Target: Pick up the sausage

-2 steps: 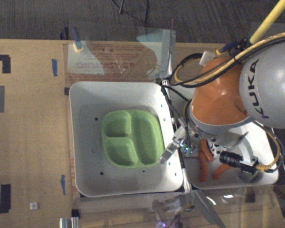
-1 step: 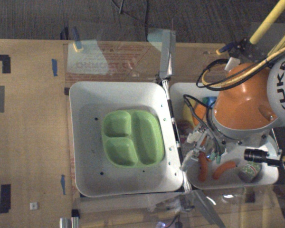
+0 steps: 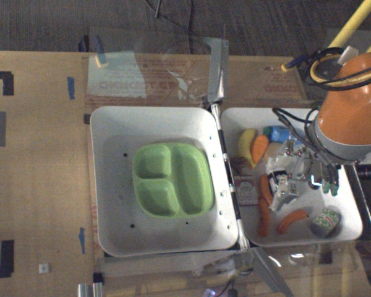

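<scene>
Orange-red, the sausage [image 3: 292,220] lies in the right bin [image 3: 352,228] near its front edge, long axis slanting up toward the right. The pincer [image 3: 284,187] hangs just behind it, toward the bin's middle; whether it is wide or narrow, I cannot tell.

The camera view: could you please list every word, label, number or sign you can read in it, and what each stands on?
Red print on the cardboard strip behind the left bin: seen through clear film, too blurred to read.
Red print on the cardboard behind the right bin: too small to read.
Patterned wrap on the small can: not legible.
</scene>
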